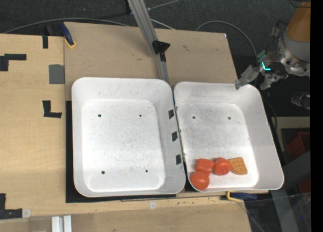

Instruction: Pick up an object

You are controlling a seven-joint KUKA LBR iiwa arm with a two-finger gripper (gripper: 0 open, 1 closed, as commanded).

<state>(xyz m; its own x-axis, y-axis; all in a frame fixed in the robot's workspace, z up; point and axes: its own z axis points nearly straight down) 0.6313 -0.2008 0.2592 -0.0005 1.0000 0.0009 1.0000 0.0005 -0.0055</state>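
Three small red tomato-like pieces (206, 171) lie clustered in the near corner of the right bin (252, 105), with an orange waffle-patterned cracker (237, 166) touching them on the right. My gripper (256, 78) hangs at the far right corner of that bin, just outside its rim and well away from the pieces. Its fingers are spread, open, and nothing sits between them. The grey arm with its orange band (299, 21) rises behind at the view's right.
The left bin (121, 87) stands beside the right one. A slanted grey metal rail (144, 16) runs from the top down to the gap between the bins. Black cables trail over the dark floor at the back. A blue clamp (68, 36) sits on the bench's far left.
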